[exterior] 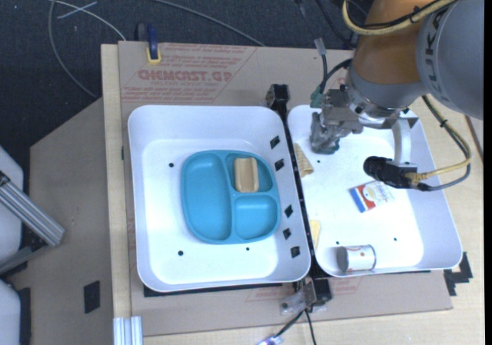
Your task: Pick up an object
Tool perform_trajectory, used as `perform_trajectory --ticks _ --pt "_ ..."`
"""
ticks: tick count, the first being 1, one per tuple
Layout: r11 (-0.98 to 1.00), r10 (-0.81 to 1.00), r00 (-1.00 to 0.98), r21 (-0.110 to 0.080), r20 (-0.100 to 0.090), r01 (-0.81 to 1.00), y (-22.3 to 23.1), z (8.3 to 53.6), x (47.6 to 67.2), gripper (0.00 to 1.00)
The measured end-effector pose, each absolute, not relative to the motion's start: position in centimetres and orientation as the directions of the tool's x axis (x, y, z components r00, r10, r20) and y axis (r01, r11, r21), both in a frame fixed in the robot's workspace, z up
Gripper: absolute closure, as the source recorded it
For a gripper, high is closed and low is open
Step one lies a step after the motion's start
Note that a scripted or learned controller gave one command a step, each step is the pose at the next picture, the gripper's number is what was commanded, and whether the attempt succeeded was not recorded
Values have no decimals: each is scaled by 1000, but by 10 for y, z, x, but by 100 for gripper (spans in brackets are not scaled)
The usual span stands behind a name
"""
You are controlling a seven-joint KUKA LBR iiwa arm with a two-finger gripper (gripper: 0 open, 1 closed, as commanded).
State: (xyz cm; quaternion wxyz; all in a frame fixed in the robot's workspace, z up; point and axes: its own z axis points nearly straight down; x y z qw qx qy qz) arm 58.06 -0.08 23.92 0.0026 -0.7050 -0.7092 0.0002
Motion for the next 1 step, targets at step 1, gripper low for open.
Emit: perform_trajectory --ticks 1 --pt "6 1000 -6 -4 3 1000 46 241 559 100"
